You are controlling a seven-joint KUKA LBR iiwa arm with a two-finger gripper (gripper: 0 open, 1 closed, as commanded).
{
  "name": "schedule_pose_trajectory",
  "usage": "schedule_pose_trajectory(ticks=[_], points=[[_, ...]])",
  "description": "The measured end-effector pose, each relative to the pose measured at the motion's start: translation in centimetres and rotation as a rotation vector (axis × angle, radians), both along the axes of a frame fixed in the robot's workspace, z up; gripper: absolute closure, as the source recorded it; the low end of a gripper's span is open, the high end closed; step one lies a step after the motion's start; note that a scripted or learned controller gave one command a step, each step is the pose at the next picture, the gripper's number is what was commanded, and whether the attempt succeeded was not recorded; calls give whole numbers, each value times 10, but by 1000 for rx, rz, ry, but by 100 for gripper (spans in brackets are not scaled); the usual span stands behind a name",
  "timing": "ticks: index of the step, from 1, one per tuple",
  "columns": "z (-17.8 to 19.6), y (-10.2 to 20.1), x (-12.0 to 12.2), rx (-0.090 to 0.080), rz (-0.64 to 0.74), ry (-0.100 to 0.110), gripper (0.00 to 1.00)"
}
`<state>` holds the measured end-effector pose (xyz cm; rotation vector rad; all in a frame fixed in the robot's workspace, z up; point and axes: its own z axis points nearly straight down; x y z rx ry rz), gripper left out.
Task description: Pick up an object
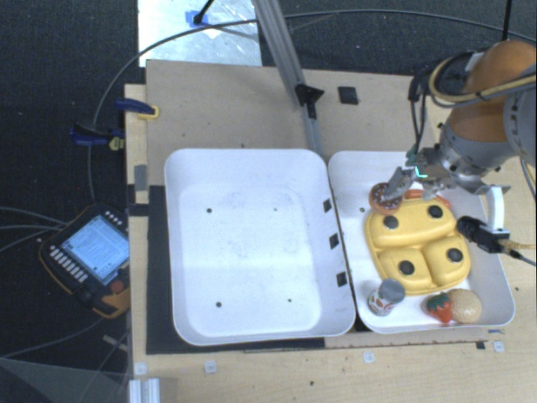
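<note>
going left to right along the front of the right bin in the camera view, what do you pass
Small grey-topped can with a red label → small red and green strawberry-like toy → tan egg-shaped ball, close beside the toy near the right white bin's front right corner.

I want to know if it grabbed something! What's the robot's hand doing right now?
Hand: over the right white bin, beside the yellow plastic block; open or closed cannot be told.
</note>
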<state>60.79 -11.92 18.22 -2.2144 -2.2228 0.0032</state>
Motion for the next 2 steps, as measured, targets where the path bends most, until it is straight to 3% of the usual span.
schedule_pose_trajectory(ticks=[1, 2], points=[[2, 0, 2, -1, 1, -5, 0], [-60, 0, 2, -2, -1, -4, 0]])
